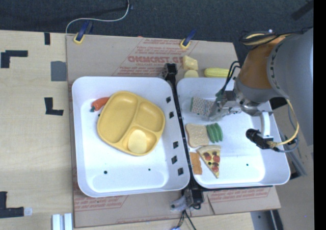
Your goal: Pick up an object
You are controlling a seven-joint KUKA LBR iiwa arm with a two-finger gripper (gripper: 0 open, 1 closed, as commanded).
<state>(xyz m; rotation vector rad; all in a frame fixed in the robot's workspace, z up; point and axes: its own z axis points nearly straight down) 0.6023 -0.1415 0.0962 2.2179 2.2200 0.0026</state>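
Fingers of the gripper point(216, 110) are reaching down into the right bin point(254, 170), but whether they are spread or closed cannot be told from this slanted view, nor whether anything is sitting between them. They are hanging just beside a grey-green speckled block point(198, 105) and just above a green ridged vegetable point(215, 132) that is lying on the bin floor. A slice of toast point(196, 134) is touching that green piece on its left, and a pizza slice point(211, 160) is lying below it, with a small orange piece point(195, 162) next to the pizza. Along the far rim, a pale yellow chunk point(190, 63) and a corn cob point(216, 72) are resting on the table point(30, 137). In the left bin point(127, 180), a yellow divided plate point(131, 122) is sitting tilted, with a carrot point(100, 103) peeking from under its upper left edge. The grey arm point(285, 66) with its orange band is coming in from the right.
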